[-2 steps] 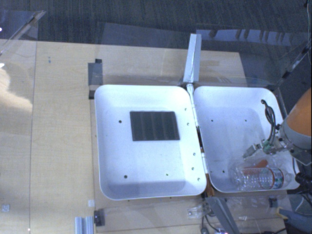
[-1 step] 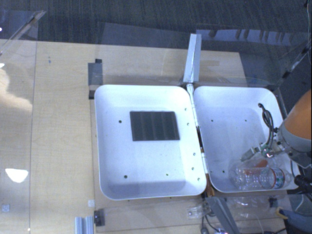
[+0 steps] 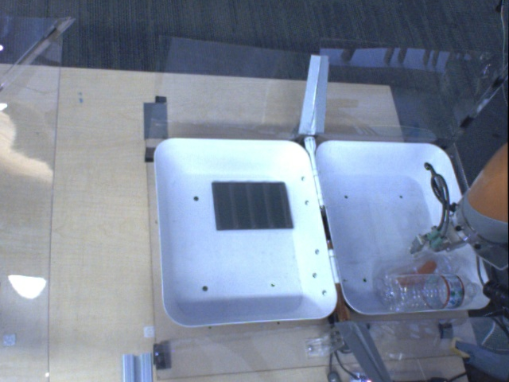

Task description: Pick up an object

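I see the tool [image 3: 433,243] low in the right bin [image 3: 374,173], can't tell its grip state, with a clear plastic bottle [image 3: 420,290] lying on its side just below it: light, slick, crushable, likely to roll, best pinched mid-body.

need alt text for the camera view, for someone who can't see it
The arm's pincer reaches in from the right over the right bin, just above a clear plastic bottle lying on its side near the bin's front corner. The left bin has a dark ribbed rectangle at its centre.
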Controlling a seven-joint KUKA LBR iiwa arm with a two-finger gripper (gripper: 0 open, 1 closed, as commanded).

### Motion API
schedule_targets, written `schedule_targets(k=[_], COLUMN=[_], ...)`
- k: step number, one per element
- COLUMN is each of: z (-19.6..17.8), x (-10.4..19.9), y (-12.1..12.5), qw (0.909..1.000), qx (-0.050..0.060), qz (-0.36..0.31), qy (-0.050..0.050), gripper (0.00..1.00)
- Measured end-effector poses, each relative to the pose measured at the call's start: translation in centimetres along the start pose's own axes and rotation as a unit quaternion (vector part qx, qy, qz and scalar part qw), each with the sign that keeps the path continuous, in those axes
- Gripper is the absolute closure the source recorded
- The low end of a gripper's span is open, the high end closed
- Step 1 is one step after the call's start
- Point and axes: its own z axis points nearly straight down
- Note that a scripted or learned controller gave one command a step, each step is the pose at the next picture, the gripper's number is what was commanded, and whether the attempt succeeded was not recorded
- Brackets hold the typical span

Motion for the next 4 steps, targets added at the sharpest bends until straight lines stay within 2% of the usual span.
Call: schedule_targets(k=[1, 2, 3, 4], z=[0.0, 1.3, 0.0, 0.0], x=[0.0, 0.1, 0.0, 0.0], y=[0.0, -0.4, 0.0, 0.0], qw=[1.0, 1.0, 1.0, 1.0], qx=[0.0, 0.004, 0.0, 0.0], qz=[0.0, 0.004, 0.004, 0.004], qy=[0.0, 0.002, 0.0, 0.0], gripper=[0.0, 0.0, 1.0, 0.0])
